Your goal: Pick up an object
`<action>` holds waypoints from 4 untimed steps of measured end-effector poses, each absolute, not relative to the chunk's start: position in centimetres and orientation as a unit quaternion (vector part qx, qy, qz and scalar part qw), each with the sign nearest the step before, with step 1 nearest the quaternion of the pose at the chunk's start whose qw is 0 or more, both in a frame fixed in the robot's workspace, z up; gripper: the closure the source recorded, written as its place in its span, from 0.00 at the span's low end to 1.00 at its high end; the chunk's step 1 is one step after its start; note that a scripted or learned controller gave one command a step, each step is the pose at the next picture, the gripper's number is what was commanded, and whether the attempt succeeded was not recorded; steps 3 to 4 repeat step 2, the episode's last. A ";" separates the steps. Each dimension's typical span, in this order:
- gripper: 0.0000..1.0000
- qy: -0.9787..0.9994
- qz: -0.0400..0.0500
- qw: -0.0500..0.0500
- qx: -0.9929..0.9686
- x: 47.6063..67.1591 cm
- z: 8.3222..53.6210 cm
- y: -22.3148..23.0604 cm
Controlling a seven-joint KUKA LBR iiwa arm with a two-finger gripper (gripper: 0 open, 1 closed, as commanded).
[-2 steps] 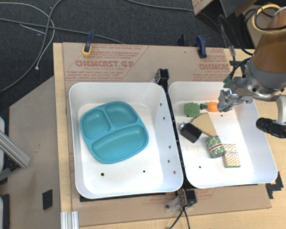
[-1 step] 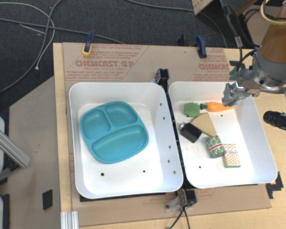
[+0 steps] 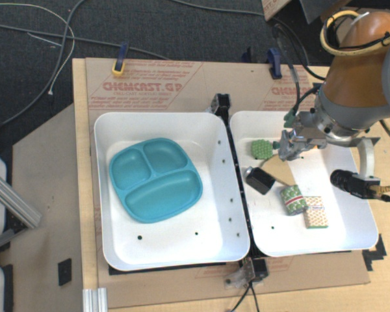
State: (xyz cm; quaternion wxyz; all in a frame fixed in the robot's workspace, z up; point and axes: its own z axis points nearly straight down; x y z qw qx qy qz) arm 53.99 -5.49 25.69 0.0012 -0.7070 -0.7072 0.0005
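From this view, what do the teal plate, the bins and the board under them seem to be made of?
Teal plate: probably moulded plastic, matte with a soft sheen, one even colour, rounded compartments.
Bins: likely thin white plastic, smooth and slightly glossy, with rolled rims.
Board: looks like corrugated cardboard, dull tan, with red printed lettering.

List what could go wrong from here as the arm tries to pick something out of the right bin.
1. The gripper hangs over a tight cluster: green object, tan piece and black block lie close together, so it may nudge a neighbour instead of grasping one.
2. The black block lies near the right bin's left wall, which could block a grasp.
3. The green patterned block and pale patterned block almost touch, so one may drag the other.
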 end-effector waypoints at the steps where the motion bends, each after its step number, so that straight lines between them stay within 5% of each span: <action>1: 1.00 -0.707 0.001 0.001 -0.707 52.5 23.9 -1.0; 2: 1.00 -0.708 0.001 0.002 -0.707 50.3 23.5 4.7; 4: 1.00 -0.708 0.001 0.002 -0.707 50.3 23.5 4.7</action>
